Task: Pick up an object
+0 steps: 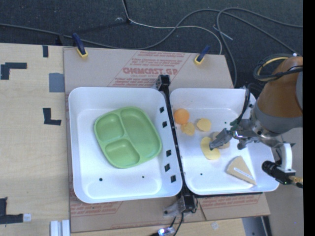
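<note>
The right bin [216, 96] holds several small food pieces: an orange ball [181, 116], a yellow chunk [188, 129], a yellow round piece [204, 125], a pale yellow disc [210, 149] and a cream wedge [240, 170]. My gripper [218, 140] reaches in from the right and sits low over the pale yellow disc, its dark fingers at the disc's upper right edge. The arm's orange band [279, 95] stands above the bin's right wall.
The left bin [83, 132] holds a green three-compartment tray [128, 136]. A black divider strip [170, 132] runs between the bins. Cardboard lies under both bins, held by two yellow-blue clamps [78, 46] at the back. Cables cross the dark floor behind.
</note>
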`<action>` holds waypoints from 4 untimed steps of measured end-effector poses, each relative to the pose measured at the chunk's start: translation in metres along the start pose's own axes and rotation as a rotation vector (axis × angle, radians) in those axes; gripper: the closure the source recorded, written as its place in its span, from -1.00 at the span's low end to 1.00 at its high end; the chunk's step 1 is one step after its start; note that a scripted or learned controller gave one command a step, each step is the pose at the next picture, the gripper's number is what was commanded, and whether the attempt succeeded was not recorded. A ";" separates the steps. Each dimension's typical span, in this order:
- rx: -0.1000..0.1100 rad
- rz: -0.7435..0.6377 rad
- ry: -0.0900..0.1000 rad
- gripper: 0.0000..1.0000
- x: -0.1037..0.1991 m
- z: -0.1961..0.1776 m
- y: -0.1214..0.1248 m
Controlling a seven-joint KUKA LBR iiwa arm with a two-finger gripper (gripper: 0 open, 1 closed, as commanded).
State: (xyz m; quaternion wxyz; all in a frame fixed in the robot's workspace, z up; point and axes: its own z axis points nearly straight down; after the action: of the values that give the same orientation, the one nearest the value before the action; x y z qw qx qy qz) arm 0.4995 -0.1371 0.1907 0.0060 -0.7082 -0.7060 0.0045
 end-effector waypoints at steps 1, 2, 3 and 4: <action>-0.012 -0.004 -0.002 -1.00 0.000 -0.006 0.003; -0.007 -0.003 -0.001 -1.00 -0.002 0.053 -0.006; -0.014 -0.004 -0.003 -1.00 -0.001 0.106 -0.006; -0.016 -0.003 -0.003 1.00 -0.002 0.093 -0.005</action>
State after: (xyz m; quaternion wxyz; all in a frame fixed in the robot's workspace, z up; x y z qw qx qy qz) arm 0.4930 -0.1386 0.0979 -0.0009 -0.7070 -0.7072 0.0000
